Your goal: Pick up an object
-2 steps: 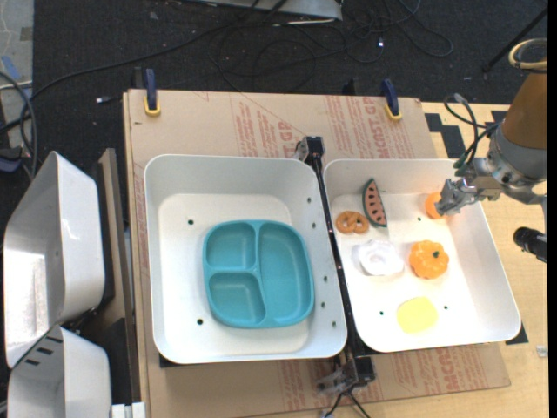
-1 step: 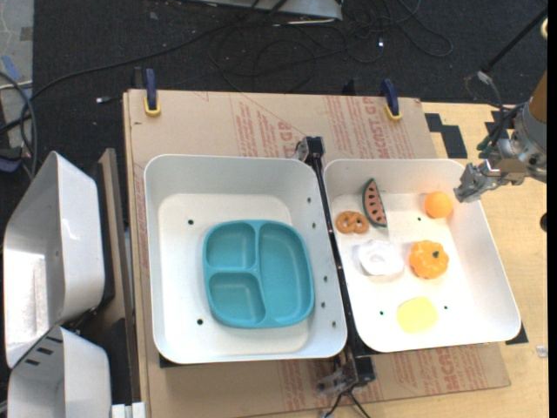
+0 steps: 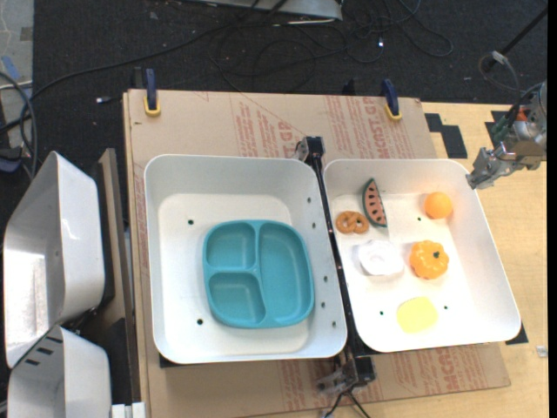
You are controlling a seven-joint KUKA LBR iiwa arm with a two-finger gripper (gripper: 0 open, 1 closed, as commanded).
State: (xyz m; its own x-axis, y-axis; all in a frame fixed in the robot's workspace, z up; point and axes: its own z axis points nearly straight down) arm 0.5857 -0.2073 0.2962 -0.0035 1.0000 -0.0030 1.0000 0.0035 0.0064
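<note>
Two white bins sit side by side on the desk, left bin and right bin. Near to far in the right bin: a pale yellow disc at 6 o'clock near the front wall; a white round piece about centre, with an orange pumpkin-like toy just beside it at 3 o'clock, apart from it. Further back, a brown pretzel at 9 o'clock near the left wall, a watermelon slice just beside the pretzel toward 1 o'clock, and a small orange ball at 2 o'clock near the back right.

Left bin holds a teal divided plate, three compartments, lying flat, roughly centre.

Claw hangs at the right bin's far right corner, about 2 o'clock, just over the rim, near the orange ball and apart from it. Nothing between its fingers; whether they are spread or pressed together, cannot tell, too small. Arm comes in from 3 o'clock.

Two clamps, yellow and blue, grip the desk's far edge.
</note>
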